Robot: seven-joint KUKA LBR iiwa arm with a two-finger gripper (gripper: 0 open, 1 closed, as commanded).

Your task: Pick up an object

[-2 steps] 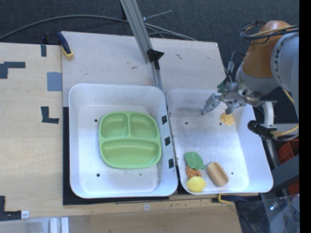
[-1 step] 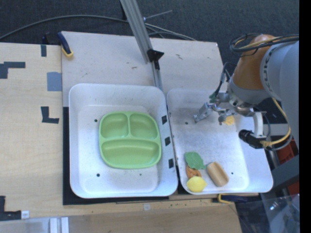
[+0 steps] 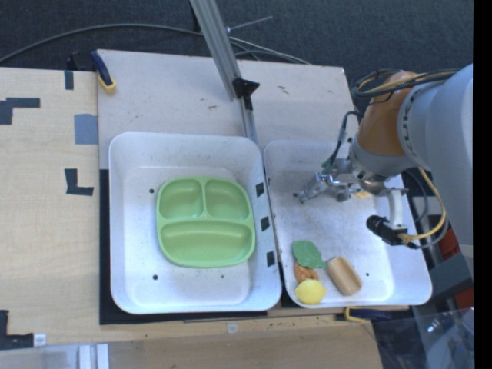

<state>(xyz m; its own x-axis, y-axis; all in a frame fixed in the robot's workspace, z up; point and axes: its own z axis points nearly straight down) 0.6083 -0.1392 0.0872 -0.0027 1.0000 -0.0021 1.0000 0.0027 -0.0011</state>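
Objects for picking are lying clustered at the near edge of the right bin (image 3: 400,283): a lemon (image 3: 310,291), a bread roll (image 3: 344,275) and a carrot with a green leaf (image 3: 307,260). Hovering farther back over bare bin floor, the claw (image 3: 306,196) is carrying nothing; its opening is unreadable. It is seemingly approaching; next, it needs to travel toward that cluster and descend.

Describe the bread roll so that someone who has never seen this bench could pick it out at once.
Start with the right bin, the one under the arm, and go to its near edge, where a few small items cluster. The bread roll is the rightmost of them, a tan oblong lying at a slant. Its neighbours are a yellow lemon, a green leaf and a small orange piece; none is tan.
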